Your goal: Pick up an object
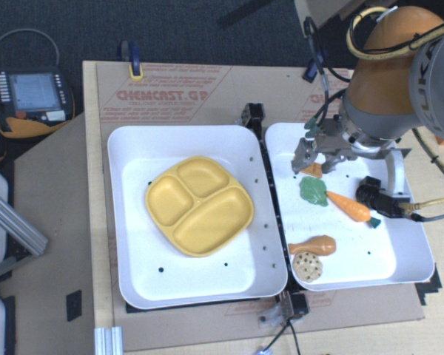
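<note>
camera view looks down on the two shallow white plastic bins: the left bin (126, 220) carries a yellow three-compartment plastic plate (200, 205), and the right bin (407, 261) holds the small play-food pieces. the grey two-finger gripper (309, 157) hangs low over the far left part of the right bin, just above a small orange-brown piece (311, 171) that is partly hidden under it. whether the jaws are wide or narrow cannot be told from here, and nothing is visibly held between them.

the likeliest target is that orange-brown piece. it looks like hard moulded plastic: light, stiff, probably smooth and a bit slippery, not fragile. its shape is too covered to read, so a grip across its narrower width seems safest.

just beside it lies a green leafy toy vegetable (313, 191), touching or nearly touching an orange toy carrot (348, 205) with a green tip. nearer the front sit a tan toy drumstick (313, 246) and a round speckled toy cookie (308, 266), close together. the carrot would take best at mid-shaft, the cookie across its edge.
</note>
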### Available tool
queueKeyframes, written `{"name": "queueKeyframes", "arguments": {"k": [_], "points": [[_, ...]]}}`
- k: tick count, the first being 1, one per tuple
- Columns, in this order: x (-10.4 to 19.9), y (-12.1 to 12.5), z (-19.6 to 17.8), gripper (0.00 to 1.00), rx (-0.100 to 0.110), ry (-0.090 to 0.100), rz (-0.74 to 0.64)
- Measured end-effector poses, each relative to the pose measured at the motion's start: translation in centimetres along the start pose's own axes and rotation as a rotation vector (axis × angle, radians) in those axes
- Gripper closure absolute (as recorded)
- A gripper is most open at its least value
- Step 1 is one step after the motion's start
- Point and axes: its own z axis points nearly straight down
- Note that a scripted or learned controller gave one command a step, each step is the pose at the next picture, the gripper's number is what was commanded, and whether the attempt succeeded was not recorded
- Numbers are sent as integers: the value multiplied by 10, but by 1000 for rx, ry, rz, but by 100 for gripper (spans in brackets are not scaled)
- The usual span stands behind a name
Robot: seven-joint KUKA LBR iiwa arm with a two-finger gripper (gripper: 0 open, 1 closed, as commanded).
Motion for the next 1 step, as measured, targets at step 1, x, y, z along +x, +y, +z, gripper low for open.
{"name": "queueKeyframes", "arguments": {"k": [1], "points": [[46, 16, 15, 100, 0, 0, 1]]}}
